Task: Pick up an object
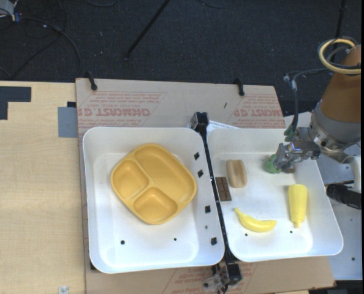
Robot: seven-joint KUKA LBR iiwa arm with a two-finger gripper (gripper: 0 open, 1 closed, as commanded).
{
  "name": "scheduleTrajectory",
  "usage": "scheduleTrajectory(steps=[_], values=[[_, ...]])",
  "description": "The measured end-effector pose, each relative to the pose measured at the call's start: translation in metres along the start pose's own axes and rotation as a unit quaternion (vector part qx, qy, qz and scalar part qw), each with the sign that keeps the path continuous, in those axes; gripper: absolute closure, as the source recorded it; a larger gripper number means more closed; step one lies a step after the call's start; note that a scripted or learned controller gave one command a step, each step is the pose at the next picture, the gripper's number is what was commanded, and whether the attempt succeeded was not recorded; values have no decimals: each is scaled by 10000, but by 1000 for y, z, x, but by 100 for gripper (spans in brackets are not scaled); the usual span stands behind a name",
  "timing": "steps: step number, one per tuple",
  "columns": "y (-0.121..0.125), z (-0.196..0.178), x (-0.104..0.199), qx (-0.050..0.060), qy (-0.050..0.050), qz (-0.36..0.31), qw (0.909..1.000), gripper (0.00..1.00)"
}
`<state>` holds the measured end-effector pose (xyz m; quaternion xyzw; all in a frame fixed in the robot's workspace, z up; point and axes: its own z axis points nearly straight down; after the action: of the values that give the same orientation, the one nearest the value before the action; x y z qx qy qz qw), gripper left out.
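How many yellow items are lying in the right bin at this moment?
2. A banana lies near the front of the right bin, and a corn cob lies to its right. The gripper may hide more at the green object.

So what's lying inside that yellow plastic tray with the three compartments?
Nothing shows in the yellow three-compartment plastic tray; all three hollows look bare. It sits in the left white bin, whose floor underneath it is covered.
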<state>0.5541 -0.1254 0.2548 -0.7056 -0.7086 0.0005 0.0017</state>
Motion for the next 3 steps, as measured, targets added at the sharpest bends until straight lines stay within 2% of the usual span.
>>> scheduleTrajectory(steps=[1,2,3], values=[[-14,13,57,13,5,-1,10000,100],[-15,18,116,6,-2,4,10000,100],[-27,12,162,9,-1,-1,10000,100]])
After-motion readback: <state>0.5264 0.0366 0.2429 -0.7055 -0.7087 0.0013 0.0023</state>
